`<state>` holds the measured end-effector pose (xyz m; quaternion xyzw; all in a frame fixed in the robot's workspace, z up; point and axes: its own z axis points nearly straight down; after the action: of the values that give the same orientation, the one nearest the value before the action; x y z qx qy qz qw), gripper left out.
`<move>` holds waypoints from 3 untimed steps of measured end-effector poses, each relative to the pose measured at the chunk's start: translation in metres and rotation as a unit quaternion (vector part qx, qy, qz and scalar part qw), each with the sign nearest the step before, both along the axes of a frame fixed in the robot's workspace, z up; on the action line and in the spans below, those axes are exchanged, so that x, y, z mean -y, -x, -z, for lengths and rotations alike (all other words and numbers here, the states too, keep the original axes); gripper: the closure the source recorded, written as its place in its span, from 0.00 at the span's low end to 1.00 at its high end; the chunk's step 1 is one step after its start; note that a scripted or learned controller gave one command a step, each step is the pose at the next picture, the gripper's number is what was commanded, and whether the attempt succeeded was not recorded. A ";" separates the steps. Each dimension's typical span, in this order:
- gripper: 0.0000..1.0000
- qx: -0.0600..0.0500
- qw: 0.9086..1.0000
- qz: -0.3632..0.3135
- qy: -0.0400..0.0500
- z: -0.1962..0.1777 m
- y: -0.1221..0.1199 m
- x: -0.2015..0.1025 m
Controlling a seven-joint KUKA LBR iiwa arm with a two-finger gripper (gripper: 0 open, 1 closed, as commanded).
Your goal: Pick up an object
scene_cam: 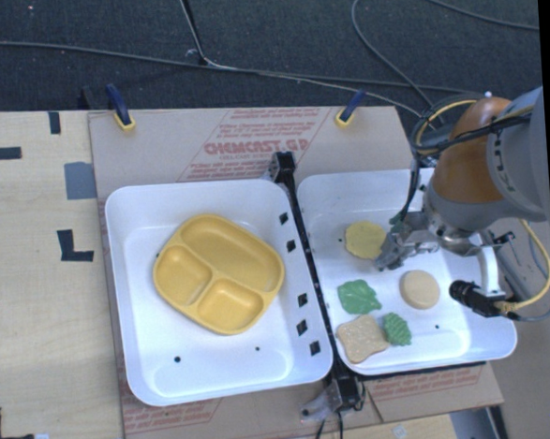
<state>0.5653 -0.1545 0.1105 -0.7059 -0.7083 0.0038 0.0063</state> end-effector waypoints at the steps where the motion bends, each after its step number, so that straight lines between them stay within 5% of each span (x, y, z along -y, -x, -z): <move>1: 1.00 0.006 1.000 0.001 0.002 -0.042 -0.003 0.008; 3: 1.00 0.007 1.000 0.001 0.002 -0.147 -0.012 0.012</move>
<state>0.5773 -0.1669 0.2577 -0.7064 -0.7078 0.0008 0.0002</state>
